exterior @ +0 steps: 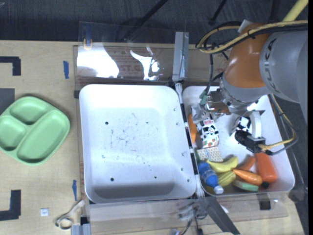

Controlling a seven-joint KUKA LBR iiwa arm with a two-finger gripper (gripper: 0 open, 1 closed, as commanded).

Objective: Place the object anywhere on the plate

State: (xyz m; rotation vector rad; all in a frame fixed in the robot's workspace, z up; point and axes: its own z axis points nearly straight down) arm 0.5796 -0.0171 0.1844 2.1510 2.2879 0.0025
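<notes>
The grey arm (274, 53) reaches from the right over the right bin (286, 173), its pincer (209, 112) low at the bin's left side, just above a spotted white toy (210, 133); whether its jaws are apart or together I cannot tell. Bananas (222, 164), carrots (247, 176) and a blue bottle (208, 175) crowd the near end. The green plate (32, 130) sits far left on the counter (39, 190), beyond the left bin (132, 141)

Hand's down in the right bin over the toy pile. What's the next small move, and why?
Probably lift the hand straight up a little and check for a catch. It sits low over the spotted toy in the right bin, its grip hidden by the wrist, and the green plate lies far left, past the other bin.
</notes>
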